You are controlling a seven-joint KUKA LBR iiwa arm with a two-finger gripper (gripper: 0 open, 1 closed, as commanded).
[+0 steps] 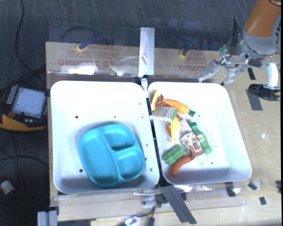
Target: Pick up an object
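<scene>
Broadly, the worktop (264, 140) carries two white bins. Left bin (66, 98): one blue divided tray (112, 154), rigid and broad, probably too wide for a pinch except at its rim. Right bin (226, 126): a heap of small toy foods, likely light, stiff plastic and somewhat slippery. Candidates include an orange carrot (175, 105), a printed carton (191, 142), a green bottle (201, 138) and a brown sausage (179, 164); the sausage lies freest, best taken across its middle. Pincer (220, 73) hovers spread, holding nothing, above the right bin's far rim.
</scene>
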